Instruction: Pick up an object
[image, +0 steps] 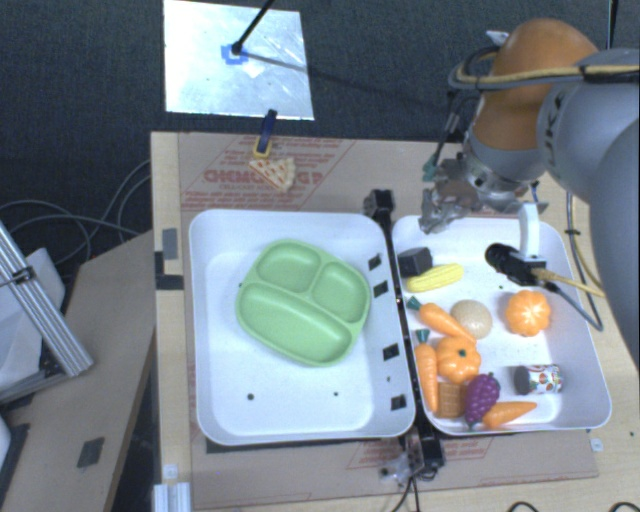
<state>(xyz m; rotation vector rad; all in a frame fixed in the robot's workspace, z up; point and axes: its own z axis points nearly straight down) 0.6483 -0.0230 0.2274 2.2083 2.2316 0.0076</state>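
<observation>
Toy yellow plastic corn cob (436, 277) lies crosswise just below the tool (440, 212) at upper right of frame; whether that tool grips anything, I cannot tell.

1. Green divided plate (303, 300), left white bin (215, 400).
2. Right white bin (585, 385): yellow corn (435, 278), orange carrots (427, 375), orange pumpkin (457, 359), orange tangerine (527, 312), purple grapes (480, 396), beige egg (472, 319).
3. Grey arm (590, 130), orange band (525, 75), upper right.
4. Tan cardboard (320, 165), red print.
5. Silver sheet (238, 60), upper left.
</observation>
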